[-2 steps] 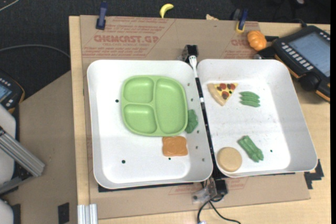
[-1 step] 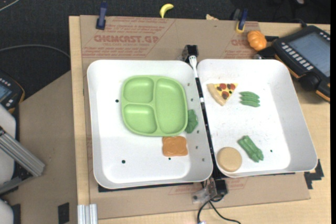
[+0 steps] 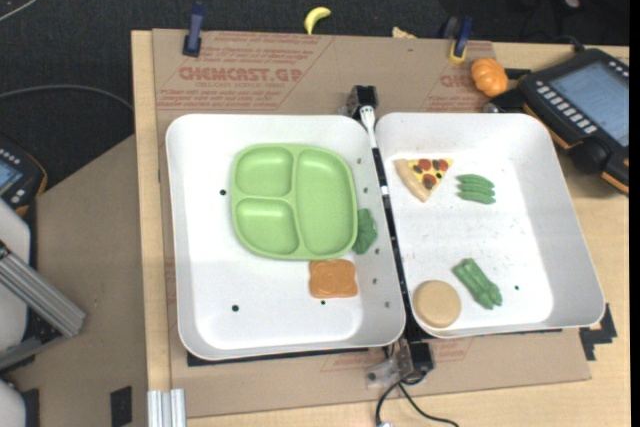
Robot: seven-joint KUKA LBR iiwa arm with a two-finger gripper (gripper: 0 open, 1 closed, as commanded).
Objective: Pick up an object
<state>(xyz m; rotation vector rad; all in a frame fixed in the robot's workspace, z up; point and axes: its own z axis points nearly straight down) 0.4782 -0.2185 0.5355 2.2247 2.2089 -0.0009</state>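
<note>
Two shallow white bins sit side by side on the counter [image 3: 150, 165], a left bin [image 3: 200, 295] and a right bin [image 3: 560, 215], and between them they offer several candidates for the pick. In the left bin a green divided plate [image 3: 295, 200] lies near the middle, with a small dark green piece [image 3: 365, 230] tucked against its right edge and a tan toast slice [image 3: 332, 279] just below it. In the right bin a pizza slice [image 3: 425, 176] lies near the top left, a green pod [image 3: 476, 188] just beside it, another green pod [image 3: 477, 282] lower down, and a round tan biscuit [image 3: 437, 303] at the bottom left corner.

As for the end effector, I cannot tell its state from this view, so nothing can be called grasped. My reading is that the task stands at its very start: an object has yet to be chosen and approached. The next move calls for a descent over one item lying apart from its neighbours, such as the pizza slice or the upper pod.

Red lettering on the brown sheet under the bins reads "CHEMCAST", followed by characters I cannot make out
</note>
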